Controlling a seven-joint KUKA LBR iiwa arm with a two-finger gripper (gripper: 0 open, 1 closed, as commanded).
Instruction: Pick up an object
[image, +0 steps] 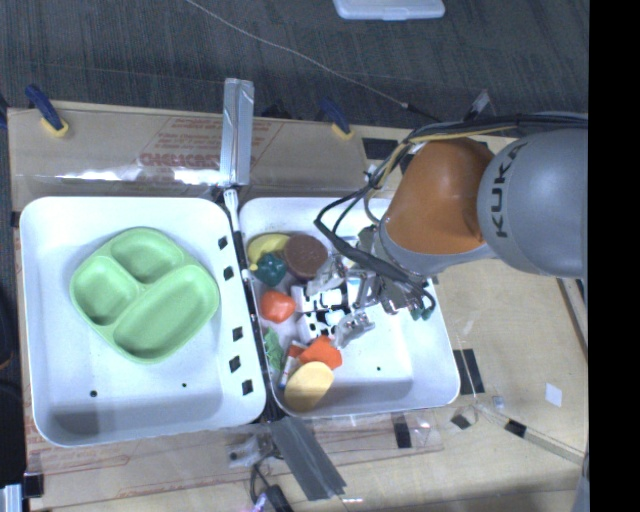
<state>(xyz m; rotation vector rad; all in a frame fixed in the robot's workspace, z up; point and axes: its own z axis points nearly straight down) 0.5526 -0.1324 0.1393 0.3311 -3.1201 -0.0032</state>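
Note:
My gripper (335, 308) hangs low over the middle of the right bin (425, 375), just right of a pile of toy food. The pile holds a yellow banana (265, 245), a brown round piece (305, 255), a teal piece (270, 268), a red-orange piece (278, 306), an orange piece (322, 352), a green piece (272, 350) and a pale yellow piece (309, 383). The gripper's black-and-white parts sit between the red-orange and orange pieces. I see nothing clearly held.
The left bin (60, 400) holds a green divided plate (145, 292). A metal divider post (238, 130) rises between the bins at the back. The grey arm with its orange band (440, 200) covers the right bin's back right part.

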